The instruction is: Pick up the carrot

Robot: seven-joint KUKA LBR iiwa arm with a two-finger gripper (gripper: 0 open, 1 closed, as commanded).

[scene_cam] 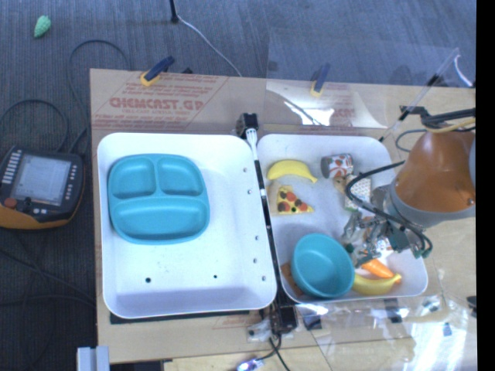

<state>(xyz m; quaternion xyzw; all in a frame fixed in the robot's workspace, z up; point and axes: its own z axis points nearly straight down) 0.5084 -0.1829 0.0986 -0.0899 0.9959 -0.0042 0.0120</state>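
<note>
The carrot (pixel 377 268) is a small orange piece lying near the front right corner of the right bin (pixel 309 144), resting against a yellow banana (pixel 377 284). My gripper (pixel 369 242) hangs low over the right bin, just above and slightly behind the carrot, with cables around its wrist. The orange band of the arm (pixel 433 175) sits above it on the right. Nothing can be seen gripped.
A blue bowl (pixel 322 265) stands left of the carrot. Farther back in the right bin lie a second banana (pixel 290 169), a pizza slice (pixel 291 201) and a small can (pixel 337 165). The left bin (pixel 186 284) holds a blue divided plate (pixel 158 197).
</note>
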